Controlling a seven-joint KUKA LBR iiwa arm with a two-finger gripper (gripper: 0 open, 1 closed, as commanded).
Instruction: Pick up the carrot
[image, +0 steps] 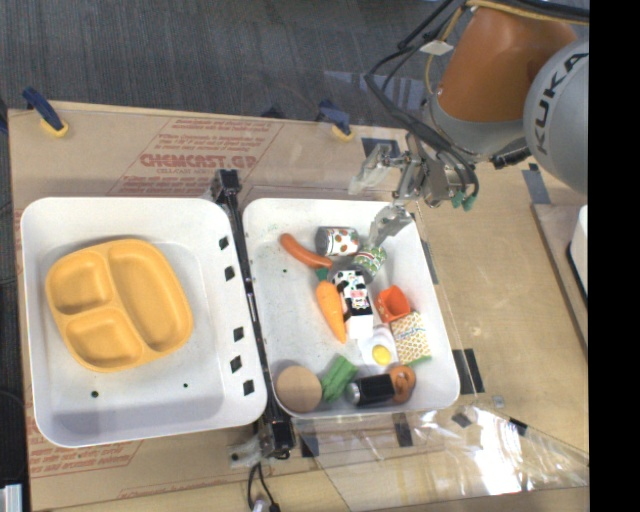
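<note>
Your gripper: finger state unreadable | carrot lies down-left of it | long axis roughly along the bin, tip toward the front rim

The tray lay in the left bin; the carrot lay in the right bin, among other toys.
</note>
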